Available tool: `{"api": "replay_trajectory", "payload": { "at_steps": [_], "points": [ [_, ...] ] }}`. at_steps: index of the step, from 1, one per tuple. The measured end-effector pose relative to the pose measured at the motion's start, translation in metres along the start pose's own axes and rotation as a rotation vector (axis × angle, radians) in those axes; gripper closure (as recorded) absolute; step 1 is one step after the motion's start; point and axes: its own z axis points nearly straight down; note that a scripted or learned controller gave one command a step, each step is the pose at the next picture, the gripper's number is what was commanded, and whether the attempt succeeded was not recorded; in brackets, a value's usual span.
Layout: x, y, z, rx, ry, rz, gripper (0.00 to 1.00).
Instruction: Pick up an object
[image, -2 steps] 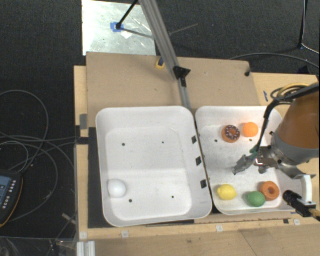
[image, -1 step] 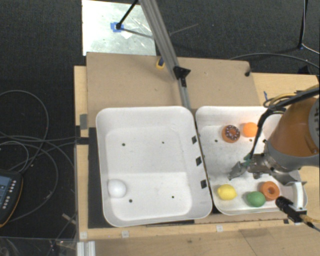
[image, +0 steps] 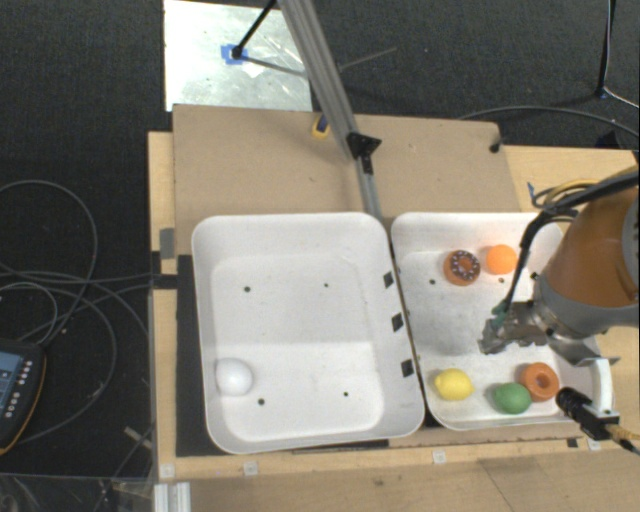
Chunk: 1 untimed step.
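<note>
The right bin (image: 425, 250) holds several small objects: a brown sprinkled donut (image: 462, 267) and an orange ball (image: 500, 260) at the back, a yellow lemon (image: 453, 385), a green ball (image: 512, 398) and an orange ring (image: 541, 380) at the front. A white ball (image: 235, 377) lies in the left bin (image: 290, 235) near its front left corner. My gripper (image: 497, 335) hangs low over the middle of the right bin, between the back pair and the front row. It is seen from above and nothing shows between its tips.
The arm's grey and orange body (image: 600, 270) covers the right bin's right side. A metal pole (image: 335, 90) slants over the bench's back. Black clips (image: 397, 320) sit where the bins meet. Cables lie on the floor at left.
</note>
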Motion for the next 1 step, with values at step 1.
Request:
{"api": "replay_trajectory", "payload": {
  "at_steps": [1],
  "points": [
    [0.0036,0.0112,-0.0579,-0.005,-0.001,-0.006,1.00]
  ]
}}
